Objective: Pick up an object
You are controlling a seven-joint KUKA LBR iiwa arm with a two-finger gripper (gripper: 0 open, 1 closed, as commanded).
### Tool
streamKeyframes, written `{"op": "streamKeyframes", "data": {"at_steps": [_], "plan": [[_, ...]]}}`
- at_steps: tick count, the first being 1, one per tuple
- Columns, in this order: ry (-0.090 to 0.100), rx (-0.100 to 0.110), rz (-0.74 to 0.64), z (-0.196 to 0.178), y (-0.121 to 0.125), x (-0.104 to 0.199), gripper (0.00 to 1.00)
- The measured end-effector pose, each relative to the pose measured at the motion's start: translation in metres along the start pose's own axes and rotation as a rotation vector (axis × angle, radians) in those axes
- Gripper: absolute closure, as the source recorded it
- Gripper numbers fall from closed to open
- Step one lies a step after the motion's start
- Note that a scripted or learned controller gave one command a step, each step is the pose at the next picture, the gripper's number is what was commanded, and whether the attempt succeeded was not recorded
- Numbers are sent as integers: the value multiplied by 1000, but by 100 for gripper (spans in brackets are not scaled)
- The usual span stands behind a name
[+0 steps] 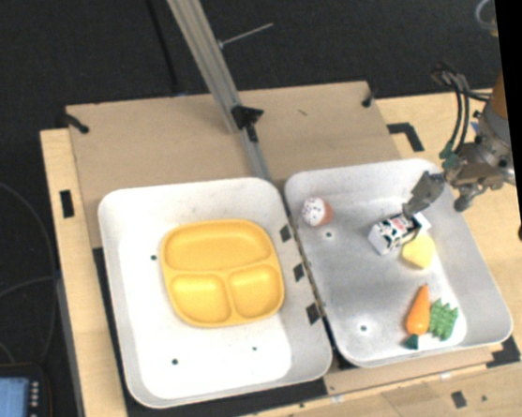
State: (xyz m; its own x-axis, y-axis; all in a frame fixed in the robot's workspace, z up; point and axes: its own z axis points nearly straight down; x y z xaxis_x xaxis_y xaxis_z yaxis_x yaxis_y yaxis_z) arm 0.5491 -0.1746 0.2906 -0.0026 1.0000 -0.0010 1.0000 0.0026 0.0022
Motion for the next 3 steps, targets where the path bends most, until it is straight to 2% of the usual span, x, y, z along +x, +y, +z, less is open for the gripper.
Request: {"op": "streamKeyframes", "data": {"at_steps": [1,3], "plan": [[0,0,1,0,0,0,0],[0,6,4,89,0,-6,0]]}}
